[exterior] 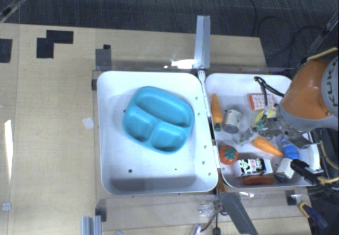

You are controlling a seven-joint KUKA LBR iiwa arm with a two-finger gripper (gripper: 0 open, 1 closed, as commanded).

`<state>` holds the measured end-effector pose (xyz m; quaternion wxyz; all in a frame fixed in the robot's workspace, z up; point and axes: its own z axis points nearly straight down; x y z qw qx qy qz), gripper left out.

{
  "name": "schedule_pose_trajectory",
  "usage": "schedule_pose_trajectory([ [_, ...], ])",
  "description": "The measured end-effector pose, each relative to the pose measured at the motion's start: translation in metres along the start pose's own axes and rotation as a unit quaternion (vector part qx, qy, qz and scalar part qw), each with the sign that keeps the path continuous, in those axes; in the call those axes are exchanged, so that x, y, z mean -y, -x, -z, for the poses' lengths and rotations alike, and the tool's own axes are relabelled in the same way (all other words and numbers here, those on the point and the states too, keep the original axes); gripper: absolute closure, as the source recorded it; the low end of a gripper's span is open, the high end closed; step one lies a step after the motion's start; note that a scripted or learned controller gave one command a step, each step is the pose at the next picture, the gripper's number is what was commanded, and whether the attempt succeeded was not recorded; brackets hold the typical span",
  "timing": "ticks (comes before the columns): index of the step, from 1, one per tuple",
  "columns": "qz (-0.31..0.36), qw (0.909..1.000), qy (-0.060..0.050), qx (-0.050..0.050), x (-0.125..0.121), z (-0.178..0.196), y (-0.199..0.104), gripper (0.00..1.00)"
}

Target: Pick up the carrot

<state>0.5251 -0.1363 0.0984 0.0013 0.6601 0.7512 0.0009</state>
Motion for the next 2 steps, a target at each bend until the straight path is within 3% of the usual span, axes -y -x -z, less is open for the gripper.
schedule_pose_trajectory([
  [1,0.001,1.0,0.003,0.001,-0.003,0.012,0.0,1.0],
  [2,0.033,0.9994,0.002,0.001,0.005,0.116,-0.049,1.0],
])
